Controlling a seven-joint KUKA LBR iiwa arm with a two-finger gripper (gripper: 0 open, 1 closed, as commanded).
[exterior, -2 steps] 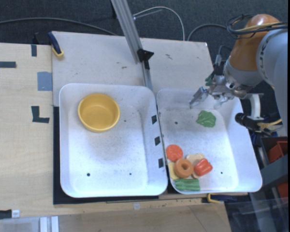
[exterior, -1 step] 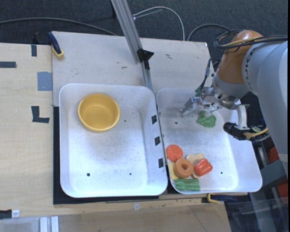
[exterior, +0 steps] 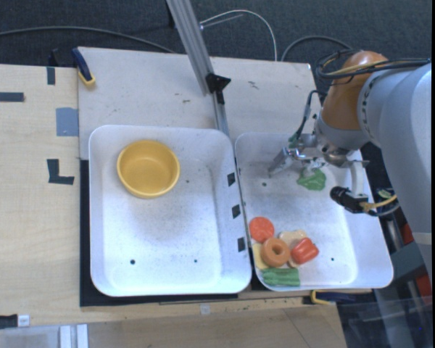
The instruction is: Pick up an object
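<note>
Bench, two white bins. We see gripper low in right bin beside green item, likely reaching; finger state: cannot tell.

Open floor in both bins, clutter only at the right bin's near edge.

The left white bin is bare apart from a round yellow plastic bowl at its far left. In the right white bin, a cluster of toy foods crowds the near-left corner, the hand hangs over the far part with a green lumpy object just beside it, and the middle floor lies open. A slanted grey metal pole crosses above the bench toward the divide between the bins.
</note>
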